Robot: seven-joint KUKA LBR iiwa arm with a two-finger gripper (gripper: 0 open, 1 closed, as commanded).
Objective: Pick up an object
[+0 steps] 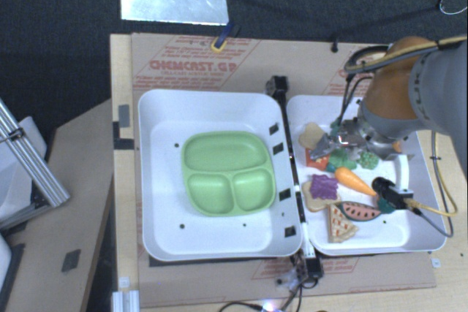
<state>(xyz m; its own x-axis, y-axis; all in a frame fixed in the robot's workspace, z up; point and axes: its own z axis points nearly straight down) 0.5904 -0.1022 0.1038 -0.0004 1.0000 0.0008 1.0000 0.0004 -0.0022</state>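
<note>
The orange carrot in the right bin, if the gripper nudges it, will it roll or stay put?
The carrot is tapered and rounded, so it would probably roll in an arc rather than straight. It looks like a smooth toy, so likely light, stiff and a bit slippery. The purple piece close by might stop it.

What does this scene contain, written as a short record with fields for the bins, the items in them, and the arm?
left bin: holds a green divided plate with three compartments
right bin: holds toy food in a cluster
items in the right bin: orange carrot, purple piece, watermelon slice, waffle wedge, green piece
arm: grey with an orange band, reaching in from the right
claw: low over the upper part of the toy cluster; whether it grips anything cannot be told
</note>
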